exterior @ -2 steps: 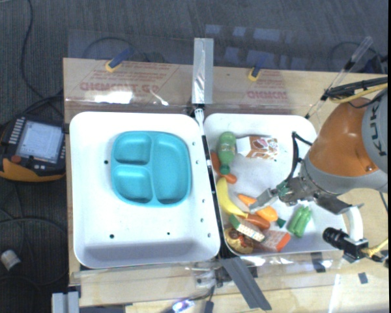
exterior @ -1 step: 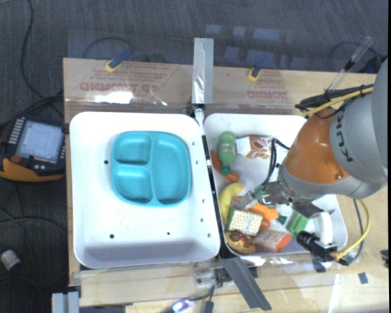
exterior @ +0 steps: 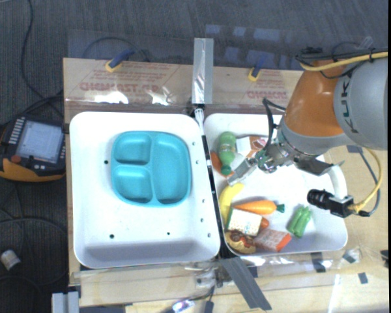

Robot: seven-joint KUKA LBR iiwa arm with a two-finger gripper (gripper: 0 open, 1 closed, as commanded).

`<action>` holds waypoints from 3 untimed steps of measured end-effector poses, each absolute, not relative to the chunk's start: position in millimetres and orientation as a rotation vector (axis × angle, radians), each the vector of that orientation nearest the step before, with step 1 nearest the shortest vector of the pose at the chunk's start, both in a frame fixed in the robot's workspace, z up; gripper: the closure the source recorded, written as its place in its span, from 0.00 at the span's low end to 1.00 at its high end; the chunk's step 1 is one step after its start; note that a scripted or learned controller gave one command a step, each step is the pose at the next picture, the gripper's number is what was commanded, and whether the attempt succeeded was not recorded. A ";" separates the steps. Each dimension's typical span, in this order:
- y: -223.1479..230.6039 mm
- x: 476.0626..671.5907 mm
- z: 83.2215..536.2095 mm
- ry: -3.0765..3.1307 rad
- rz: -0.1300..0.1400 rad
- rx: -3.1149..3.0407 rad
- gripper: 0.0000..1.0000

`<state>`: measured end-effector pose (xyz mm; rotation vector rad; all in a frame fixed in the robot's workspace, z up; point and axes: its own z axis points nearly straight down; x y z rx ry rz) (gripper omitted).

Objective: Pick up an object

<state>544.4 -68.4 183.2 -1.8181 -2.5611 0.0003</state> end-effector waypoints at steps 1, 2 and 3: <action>-133.7 496.8 153.5 -2.545 0.005 -1.839 0.00; -104.9 487.0 90.0 -2.645 -0.004 -1.717 0.00; -103.8 491.2 104.7 -2.652 -0.016 -1.721 1.00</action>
